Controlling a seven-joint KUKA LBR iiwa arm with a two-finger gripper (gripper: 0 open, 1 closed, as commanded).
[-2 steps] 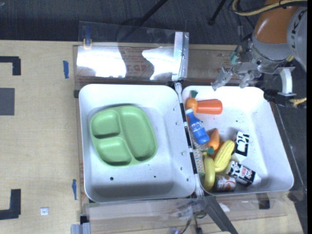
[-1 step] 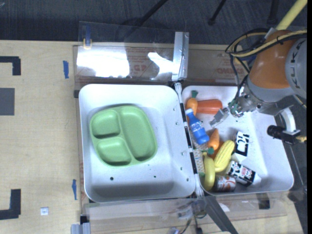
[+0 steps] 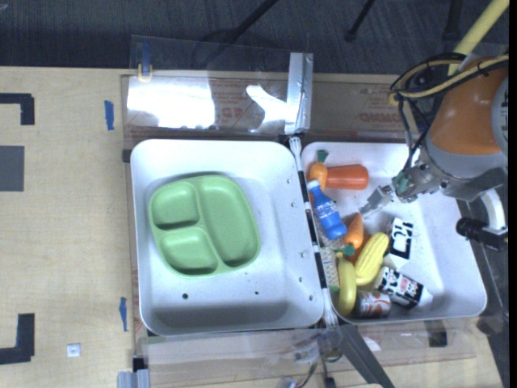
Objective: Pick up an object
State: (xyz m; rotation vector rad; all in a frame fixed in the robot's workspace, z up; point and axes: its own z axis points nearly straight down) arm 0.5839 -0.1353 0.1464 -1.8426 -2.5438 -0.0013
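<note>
The right bin (image 3: 460, 297) holds a heap of small objects along its left side. An orange carrot-like toy (image 3: 346, 176) lies at the back, with a blue bottle (image 3: 327, 214) just in front of it. Nearer the front are a small orange piece (image 3: 355, 230), a yellow corn cob (image 3: 371, 257), a yellow banana (image 3: 346, 285) and a can (image 3: 371, 304). Two black-and-white packets (image 3: 401, 239) (image 3: 401, 288) lie to the right of the heap. My gripper (image 3: 378, 199) hangs low in the bin, just right of the bottle and in front of the carrot toy, with nothing visibly held.
The left bin (image 3: 266, 289) carries a green divided plate (image 3: 203, 223). A metal divider (image 3: 300, 95) and clear panel stand behind the bins. The arm's orange band (image 3: 468, 120) and cables hang over the right bin's back right corner. Bare floor shows at that bin's right.
</note>
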